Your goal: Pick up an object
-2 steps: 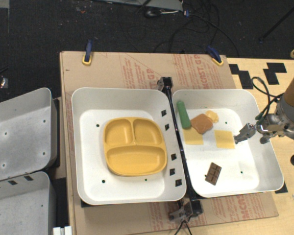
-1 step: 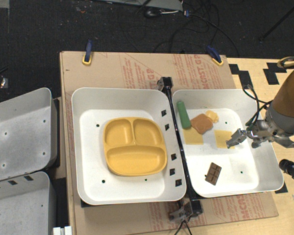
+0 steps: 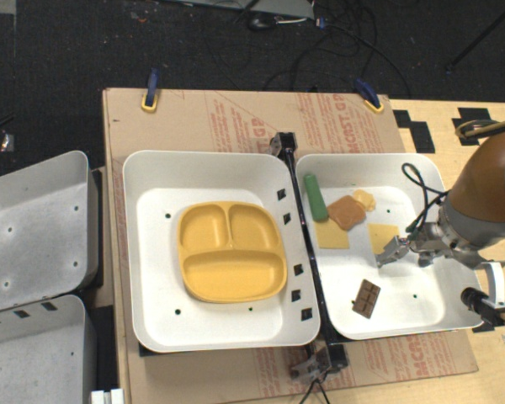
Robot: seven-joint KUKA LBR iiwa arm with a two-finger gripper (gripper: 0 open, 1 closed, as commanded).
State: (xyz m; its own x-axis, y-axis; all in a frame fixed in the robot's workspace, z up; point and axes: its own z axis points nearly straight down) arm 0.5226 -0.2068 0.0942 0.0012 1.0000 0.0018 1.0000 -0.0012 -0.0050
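Chocolate bar [image 3: 367, 298] near right bin's [image 3: 421, 322] front edge, pincer [image 3: 393, 254] just above, grip state unclear

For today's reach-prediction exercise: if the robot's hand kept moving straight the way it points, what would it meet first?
The hand points left across the right bin. Probably the yellow cheese-like slice beside its tip comes first, then the flat yellow square; height above them is unclear.

The arm [image 3: 488, 196] runs off the right edge, its end effector [image 3: 401, 249] too small to judge, partly covering a yellow slice [image 3: 382, 236].
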